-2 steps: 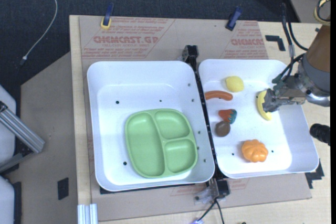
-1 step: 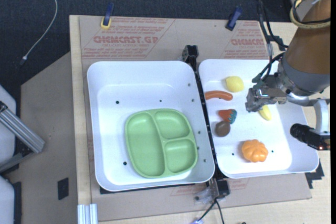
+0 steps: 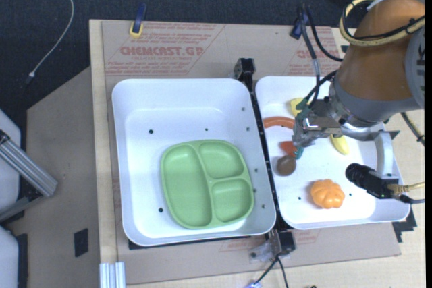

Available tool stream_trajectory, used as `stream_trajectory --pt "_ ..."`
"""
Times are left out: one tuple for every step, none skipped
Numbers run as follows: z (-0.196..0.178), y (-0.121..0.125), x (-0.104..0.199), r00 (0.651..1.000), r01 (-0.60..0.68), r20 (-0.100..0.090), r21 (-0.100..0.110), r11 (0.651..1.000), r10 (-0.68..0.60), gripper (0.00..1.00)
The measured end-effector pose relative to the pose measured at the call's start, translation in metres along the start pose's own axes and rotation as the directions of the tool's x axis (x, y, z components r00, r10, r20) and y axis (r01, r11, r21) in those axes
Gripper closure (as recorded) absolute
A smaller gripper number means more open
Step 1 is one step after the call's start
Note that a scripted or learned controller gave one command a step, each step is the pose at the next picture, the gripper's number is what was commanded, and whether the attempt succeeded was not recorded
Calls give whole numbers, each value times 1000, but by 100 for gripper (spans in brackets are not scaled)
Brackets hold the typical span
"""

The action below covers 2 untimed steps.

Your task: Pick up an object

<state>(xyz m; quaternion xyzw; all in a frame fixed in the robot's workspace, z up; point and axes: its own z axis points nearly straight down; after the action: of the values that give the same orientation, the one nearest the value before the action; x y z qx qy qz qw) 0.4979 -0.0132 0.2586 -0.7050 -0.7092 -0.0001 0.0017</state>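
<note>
The green plate (image 3: pixel 202 182) sat apart; you needed the gripper (image 3: pixel 295 147), open or closed unclear, centred over the brown ball (image 3: pixel 286 166).

orange gourd (image 3: pixel 327 193) | upright | right bin (image 3: pixel 358 211) front | brown ball (image 3: pixel 286 166) | left edge

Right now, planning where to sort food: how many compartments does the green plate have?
3 in the green plate: one long at left, two smaller at right, upper and lower.
</note>
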Motion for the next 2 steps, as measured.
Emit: stream_trajectory --pt "3 -4 54 1000 0 0 0 1000 0 100" --pt "13 8 104 1000 -1 1 -2 1000 1 100"
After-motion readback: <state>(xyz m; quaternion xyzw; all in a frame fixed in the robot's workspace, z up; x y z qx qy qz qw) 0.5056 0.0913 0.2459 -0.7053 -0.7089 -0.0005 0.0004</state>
